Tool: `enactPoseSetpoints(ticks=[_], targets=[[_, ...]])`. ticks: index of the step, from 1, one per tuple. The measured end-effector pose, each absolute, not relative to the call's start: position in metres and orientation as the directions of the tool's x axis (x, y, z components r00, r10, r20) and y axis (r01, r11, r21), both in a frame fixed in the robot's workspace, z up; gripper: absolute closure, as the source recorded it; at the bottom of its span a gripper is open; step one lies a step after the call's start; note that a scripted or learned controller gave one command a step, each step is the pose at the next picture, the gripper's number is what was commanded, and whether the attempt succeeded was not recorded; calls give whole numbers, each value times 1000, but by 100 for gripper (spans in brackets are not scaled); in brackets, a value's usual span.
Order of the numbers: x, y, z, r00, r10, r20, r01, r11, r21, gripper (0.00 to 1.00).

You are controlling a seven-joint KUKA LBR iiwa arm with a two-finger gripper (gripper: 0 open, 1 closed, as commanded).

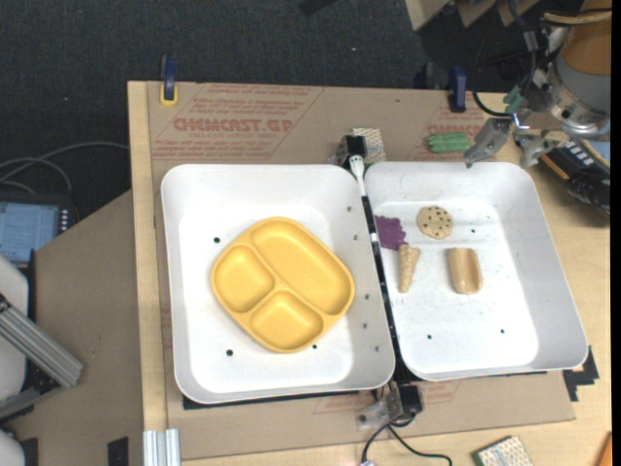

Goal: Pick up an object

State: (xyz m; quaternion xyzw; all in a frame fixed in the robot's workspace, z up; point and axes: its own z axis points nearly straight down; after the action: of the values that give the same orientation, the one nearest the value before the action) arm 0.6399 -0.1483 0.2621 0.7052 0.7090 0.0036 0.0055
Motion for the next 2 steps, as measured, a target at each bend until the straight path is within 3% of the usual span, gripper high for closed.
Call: enactPoseSetpoints(ticks=[1, 2], targets=[[649, -137, 227, -2, 1000, 1, 1000, 2, -3, 0], [645, -118, 76, -2, 1000, 3, 1000, 2, -9, 0]])
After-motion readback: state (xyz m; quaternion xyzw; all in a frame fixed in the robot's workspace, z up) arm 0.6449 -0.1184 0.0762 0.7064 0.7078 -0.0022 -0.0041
